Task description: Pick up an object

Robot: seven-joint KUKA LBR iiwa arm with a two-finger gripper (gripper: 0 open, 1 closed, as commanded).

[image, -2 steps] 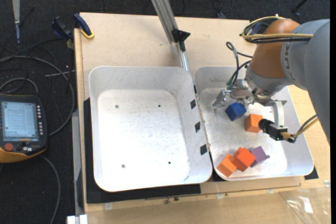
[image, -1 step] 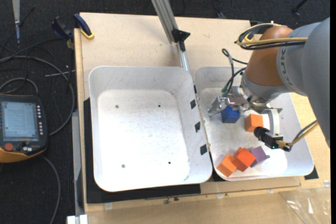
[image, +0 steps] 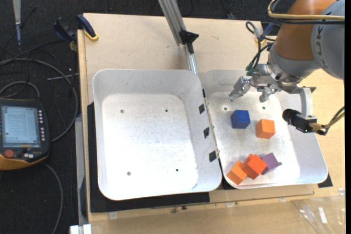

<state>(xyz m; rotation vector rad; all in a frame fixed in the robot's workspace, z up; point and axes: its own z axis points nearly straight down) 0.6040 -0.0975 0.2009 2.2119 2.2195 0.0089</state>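
Your gripper (image: 252, 90) hangs spread, holding nothing, over the right bin (image: 307, 164) near its far edge; a matte blue cube (image: 240, 119) sits below.

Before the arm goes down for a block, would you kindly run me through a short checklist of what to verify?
1. End effector above the right bin, nothing between its fingers: ok.
2. Fingers spread apart: ok.
3. Blue block stands apart from the others: ok.
4. Single orange block also stands free: ok.
5. End effector directly over the blue block: not ok, it sits nearer the bin's far rim.
6. Purple block free to grasp: not ok, it touches an orange block.
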